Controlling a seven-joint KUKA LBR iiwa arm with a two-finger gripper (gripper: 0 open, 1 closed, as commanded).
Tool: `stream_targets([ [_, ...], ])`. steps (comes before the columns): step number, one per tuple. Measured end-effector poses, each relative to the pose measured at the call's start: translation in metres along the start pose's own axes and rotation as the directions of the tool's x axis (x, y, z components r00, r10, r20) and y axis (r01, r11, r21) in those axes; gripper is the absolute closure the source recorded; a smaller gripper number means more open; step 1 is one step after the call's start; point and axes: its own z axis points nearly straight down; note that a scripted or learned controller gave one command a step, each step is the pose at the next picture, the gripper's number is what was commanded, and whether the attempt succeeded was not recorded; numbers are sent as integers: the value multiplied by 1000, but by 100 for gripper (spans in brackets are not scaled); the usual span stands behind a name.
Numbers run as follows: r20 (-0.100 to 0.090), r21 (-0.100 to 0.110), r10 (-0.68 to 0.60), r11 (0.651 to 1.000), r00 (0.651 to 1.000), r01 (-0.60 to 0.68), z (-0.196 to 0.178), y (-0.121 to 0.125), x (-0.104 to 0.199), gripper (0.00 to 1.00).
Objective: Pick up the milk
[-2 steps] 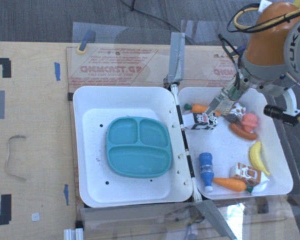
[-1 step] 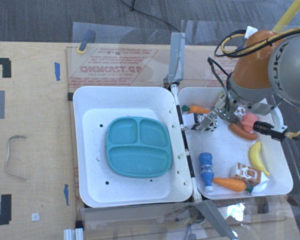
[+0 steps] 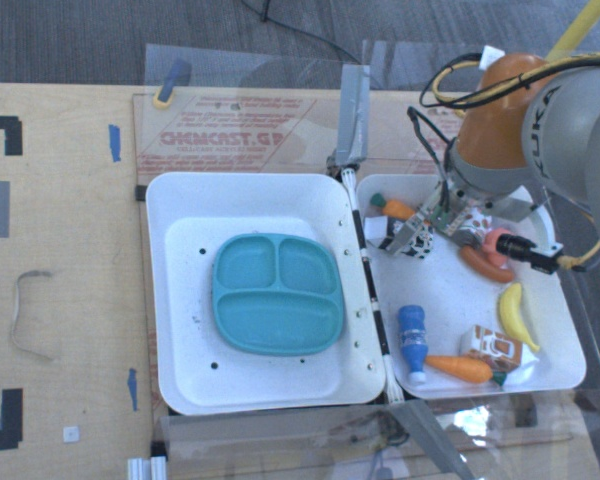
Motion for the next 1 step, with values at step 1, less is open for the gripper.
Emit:
stream_targets([
  [1, -1, -2, -126, 992, 992, 126, -93, 2, 9, 0],
])
